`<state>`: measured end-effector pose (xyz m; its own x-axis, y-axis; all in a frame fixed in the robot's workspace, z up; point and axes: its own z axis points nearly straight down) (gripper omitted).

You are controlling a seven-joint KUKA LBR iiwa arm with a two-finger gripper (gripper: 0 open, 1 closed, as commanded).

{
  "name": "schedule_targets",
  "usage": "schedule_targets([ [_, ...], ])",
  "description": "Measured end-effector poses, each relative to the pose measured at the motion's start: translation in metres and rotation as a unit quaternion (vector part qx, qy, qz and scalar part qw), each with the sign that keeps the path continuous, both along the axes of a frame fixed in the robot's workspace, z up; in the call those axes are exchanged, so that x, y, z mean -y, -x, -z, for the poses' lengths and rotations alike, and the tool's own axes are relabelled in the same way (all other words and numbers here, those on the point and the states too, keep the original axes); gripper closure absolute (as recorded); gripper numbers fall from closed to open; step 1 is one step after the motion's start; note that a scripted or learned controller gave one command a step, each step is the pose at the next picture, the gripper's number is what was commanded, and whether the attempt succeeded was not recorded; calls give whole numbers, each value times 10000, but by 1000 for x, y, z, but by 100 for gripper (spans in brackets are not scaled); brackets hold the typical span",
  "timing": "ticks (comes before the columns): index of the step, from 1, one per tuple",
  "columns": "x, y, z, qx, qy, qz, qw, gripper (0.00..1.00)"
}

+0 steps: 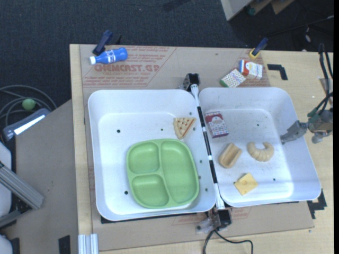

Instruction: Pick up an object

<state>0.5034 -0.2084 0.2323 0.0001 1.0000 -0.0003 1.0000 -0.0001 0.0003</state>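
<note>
Over the right bin's (276, 121) edge hangs the gripper (310, 128); whether spread or closed cannot be told. Nearest, the croissant toy (261, 151) appears light and rigid; pinch across its middle.

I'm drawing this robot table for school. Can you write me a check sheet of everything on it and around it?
Surface: wooden bench bearing left bin and right bin, side by side.
Job's things: right bin holds red carton, bread roll, croissant, cheese wedge; left bin holds waffle piece.
Clutter: green divided plate in left bin; blue bottle and small boxes on the bench.
Grippers: gripper over right bin's right side, holding nothing visible.
Cables: coiled at left; lead at front.
Surroundings: dark carpet.
</note>
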Motion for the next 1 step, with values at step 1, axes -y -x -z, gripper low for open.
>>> schedule_targets([
  [1, -28, -42, 78, -15, -9, -8, 10000, 0],
])
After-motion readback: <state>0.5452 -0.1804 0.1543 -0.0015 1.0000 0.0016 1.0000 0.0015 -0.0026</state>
